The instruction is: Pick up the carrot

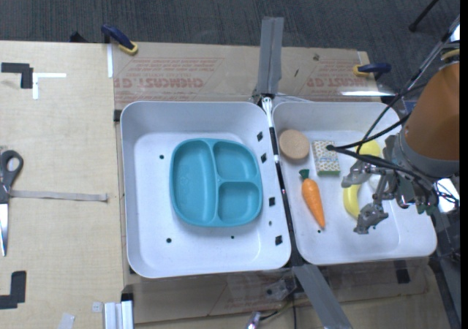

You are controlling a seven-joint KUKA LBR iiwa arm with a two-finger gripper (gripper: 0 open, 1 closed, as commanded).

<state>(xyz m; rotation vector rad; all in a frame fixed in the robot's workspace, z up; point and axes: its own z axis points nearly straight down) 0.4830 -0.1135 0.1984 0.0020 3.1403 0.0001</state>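
The orange carrot (313,199) lies in the right bin (409,243), left of centre, with its green top toward the back and its tip toward the front. My gripper (364,197) hangs over the right half of the same bin, to the right of the carrot and apart from it. Its fingers (371,216) stand open, with nothing held between them. A yellow banana (352,201) lies just under and beside the gripper, between it and the carrot, and is partly hidden by it.
A round tan biscuit (294,144) and a speckled green-and-white sponge (326,157) sit at the back of the right bin. The left bin (142,240) holds a blue divided plate (216,182). Scissors (7,174) lie on the bench at far left.
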